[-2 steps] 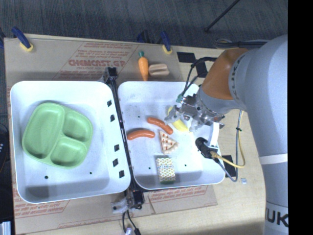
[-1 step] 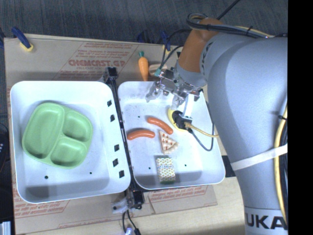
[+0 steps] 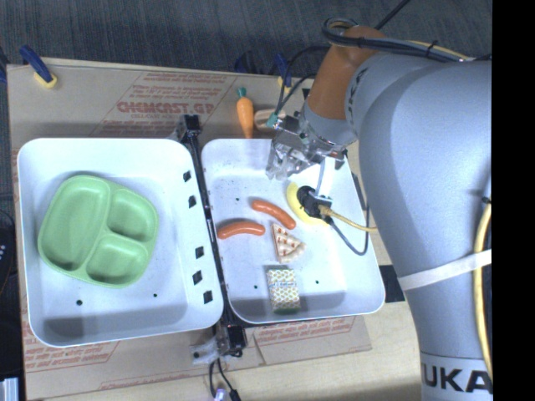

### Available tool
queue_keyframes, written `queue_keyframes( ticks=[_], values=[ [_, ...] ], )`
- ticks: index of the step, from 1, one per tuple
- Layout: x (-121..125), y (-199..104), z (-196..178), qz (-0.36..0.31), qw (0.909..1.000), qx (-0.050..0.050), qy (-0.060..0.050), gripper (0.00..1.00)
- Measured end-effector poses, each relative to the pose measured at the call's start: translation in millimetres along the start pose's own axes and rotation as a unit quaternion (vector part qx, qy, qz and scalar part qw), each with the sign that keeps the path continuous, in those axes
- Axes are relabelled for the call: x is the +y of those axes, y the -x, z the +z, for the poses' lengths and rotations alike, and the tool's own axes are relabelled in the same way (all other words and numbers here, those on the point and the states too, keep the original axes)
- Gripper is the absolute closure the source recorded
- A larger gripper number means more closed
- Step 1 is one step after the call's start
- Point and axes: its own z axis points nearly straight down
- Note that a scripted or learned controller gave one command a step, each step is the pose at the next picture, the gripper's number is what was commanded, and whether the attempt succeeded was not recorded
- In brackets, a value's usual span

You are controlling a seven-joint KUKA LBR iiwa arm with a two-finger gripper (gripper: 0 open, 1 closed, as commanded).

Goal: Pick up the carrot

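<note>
carrot lies on the tabletop, just beyond the right bin. gripper hovers near it, apart. fingers' state: cannot tell.

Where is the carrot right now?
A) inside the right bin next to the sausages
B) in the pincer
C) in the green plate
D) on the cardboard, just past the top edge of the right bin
D: the carrot lies on the cardboard, just beyond the right bin.
</note>
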Motion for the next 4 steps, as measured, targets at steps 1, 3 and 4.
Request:
queue_keyframes(
  ticks=[1,3,4],
  values=[
    [-27.5,-70.4,-124.1,0.078,0.9969,0.000,0.002,1.00],
    [-64.8,34.5,-126.5,-0.033,0.9994,0.000,0.002,1.00],
    [-69.9,-26.6,-115.7,0.085,0.9964,0.000,0.002,1.00]
  ],
)
